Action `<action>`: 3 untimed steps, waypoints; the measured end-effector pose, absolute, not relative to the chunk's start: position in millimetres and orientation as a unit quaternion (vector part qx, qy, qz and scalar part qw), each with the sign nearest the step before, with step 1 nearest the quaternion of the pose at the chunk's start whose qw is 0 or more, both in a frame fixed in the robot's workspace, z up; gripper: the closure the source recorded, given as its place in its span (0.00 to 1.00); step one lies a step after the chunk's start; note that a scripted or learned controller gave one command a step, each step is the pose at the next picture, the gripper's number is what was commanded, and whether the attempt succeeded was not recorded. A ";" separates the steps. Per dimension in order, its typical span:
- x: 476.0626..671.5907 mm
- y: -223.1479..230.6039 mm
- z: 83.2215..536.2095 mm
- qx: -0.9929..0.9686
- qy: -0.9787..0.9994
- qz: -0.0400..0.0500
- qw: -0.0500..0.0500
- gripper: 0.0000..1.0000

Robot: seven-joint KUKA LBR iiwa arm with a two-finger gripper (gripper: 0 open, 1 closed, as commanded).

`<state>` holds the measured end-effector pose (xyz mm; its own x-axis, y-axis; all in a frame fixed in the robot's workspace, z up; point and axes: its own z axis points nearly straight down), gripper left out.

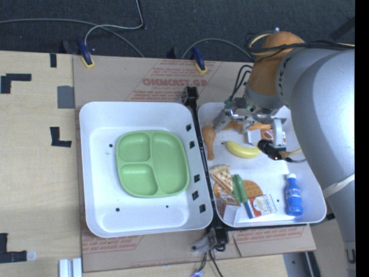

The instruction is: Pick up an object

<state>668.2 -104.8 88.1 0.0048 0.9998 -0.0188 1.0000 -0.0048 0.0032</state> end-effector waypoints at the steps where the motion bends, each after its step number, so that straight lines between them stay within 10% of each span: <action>1: 668.3 -107.3 87.7 0.708 0.706 -0.004 0.006 0.00; 3: 668.2 -104.7 87.8 0.709 0.705 -0.005 0.007 0.00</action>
<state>668.2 -104.7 87.8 0.0052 0.9998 -0.0176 1.0000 -0.0051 0.0033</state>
